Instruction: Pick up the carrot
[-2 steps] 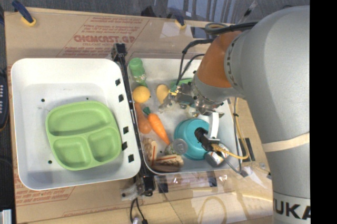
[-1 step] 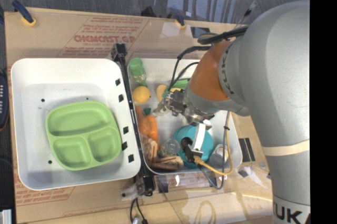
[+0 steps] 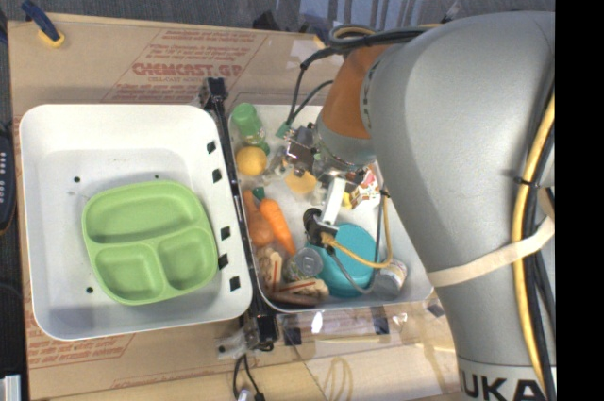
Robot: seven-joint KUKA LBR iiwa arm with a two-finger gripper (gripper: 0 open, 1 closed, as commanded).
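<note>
- Low-centre of the frame, inside the right bin (image 3: 404, 243), the carrot (image 3: 275, 222) is lying flat on the bin floor at a slant, close to the bin's left wall.
- Clutter is crowding it: a second orange piece (image 3: 255, 225) is sitting just beside it on the left, a yellow round fruit (image 3: 251, 161) is resting above it, a brownish bread-like item (image 3: 276, 269) is lying below, and a teal cup (image 3: 357, 250) is standing to the lower right.
- Gripper (image 3: 302, 152) is hanging over the upper part of the same bin, above and slightly right of the carrot – apart from it, not touching. Whether it's spread or closed up, can't tell; the wrist is blocking that.
- Left bin (image 3: 38, 201) is holding a green divided plate (image 3: 146, 239), well apart from all this.
- Handling, as a guess: prob. a light, stiff, smooth-skinned obj. – likely slipping out if pinched near the tapered end.
- Best hold is looking like the mid-body, w/ the jaws closing across its long axis; the orange piece on the left is leaving little room on that side, so the descent is needing care.
</note>
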